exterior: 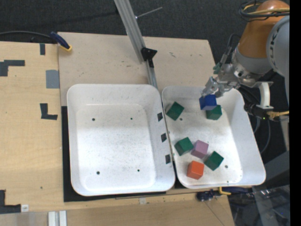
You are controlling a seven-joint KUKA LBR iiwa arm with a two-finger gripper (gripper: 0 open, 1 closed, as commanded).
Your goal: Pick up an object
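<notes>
One fixed camera, mounted above the bench, looking down at a slant. Stands well back: both white bins fit whole, left bin (75, 140) centre frame, right bin (247, 140) toward 3 o'clock. Wooden benchtop (28, 126) fills 9 o'clock. Dark floor (70, 6) across 12 o'clock, the far side. Arm (263, 32) enters at 2 o'clock.

Left bin (80, 102) floor lies open; in the right bin (249, 140) four blocks (200, 147) crowd the near end, while the middle strip stays passable
</notes>
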